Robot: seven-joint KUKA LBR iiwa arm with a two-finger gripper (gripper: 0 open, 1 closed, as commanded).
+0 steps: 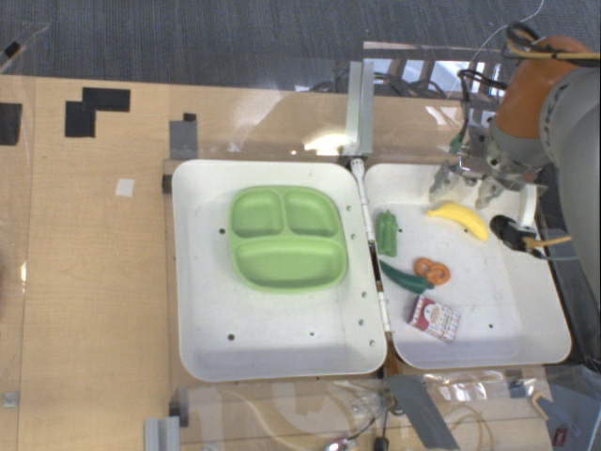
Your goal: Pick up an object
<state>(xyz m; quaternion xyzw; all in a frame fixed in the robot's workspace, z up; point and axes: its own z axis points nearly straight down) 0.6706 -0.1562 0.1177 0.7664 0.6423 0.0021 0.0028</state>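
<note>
Two white bins share your bench; in the right bin (526,346) the banana (460,218) lies just under the gripper (466,188), its fingers spread, nothing between them. Descend squarely across it.

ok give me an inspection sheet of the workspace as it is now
surface: wooden bench bearing two white bins, left bin and right bin
job's things: banana, green block, carrot, small box, all in the right bin
clutter: green tray in the left bin
gripper: gripper above the right bin's far edge, just over the banana, holding nothing
cables: wires on the arm; more below the bins
surroundings: grey carpet beyond the bench
</note>
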